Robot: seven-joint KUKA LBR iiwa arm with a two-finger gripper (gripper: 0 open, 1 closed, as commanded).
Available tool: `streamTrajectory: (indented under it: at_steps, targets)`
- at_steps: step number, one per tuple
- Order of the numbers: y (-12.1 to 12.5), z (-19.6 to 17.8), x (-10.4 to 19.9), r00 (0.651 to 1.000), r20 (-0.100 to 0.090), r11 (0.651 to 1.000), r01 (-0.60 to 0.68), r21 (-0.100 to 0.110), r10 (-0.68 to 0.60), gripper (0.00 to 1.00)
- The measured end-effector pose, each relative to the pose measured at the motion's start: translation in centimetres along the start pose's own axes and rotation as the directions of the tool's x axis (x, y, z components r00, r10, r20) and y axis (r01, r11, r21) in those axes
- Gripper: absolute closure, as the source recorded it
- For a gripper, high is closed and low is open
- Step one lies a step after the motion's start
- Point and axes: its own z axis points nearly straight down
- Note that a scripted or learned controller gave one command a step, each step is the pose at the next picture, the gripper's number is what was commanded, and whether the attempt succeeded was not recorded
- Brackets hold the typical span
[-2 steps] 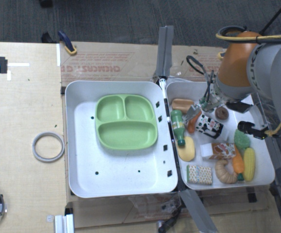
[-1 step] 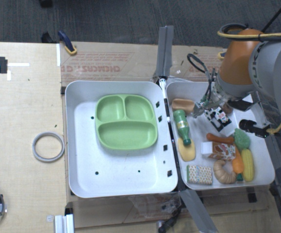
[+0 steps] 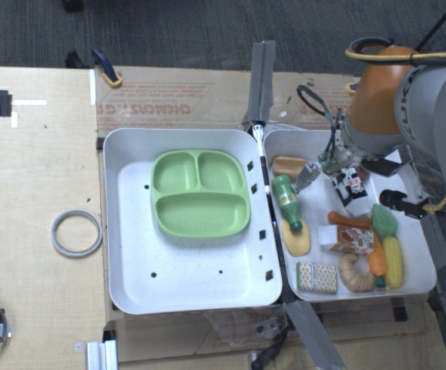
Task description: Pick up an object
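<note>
The left bin [image 3: 122, 230] is smooth white plastic and holds a glossy green plate [image 3: 201, 193] with three compartments. The right bin [image 3: 315, 293] holds toy food: a green bottle [image 3: 285, 193], a brown bread piece [image 3: 287, 165], a corn cob [image 3: 393, 261], a carrot [image 3: 377, 261] and a patterned packet [image 3: 316, 277]. The claw [image 3: 326, 166] hangs just right of the bottle and bread. I cannot tell whether it is open or closed.
</note>
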Motion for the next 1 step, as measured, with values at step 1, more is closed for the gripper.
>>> streamTrajectory:
  at_steps: [1]
  targets:
    - [-0.33, -5.66, -7.49, 0.997, -0.005, 0.997, -0.076, 0.004, 0.076, 0.0]
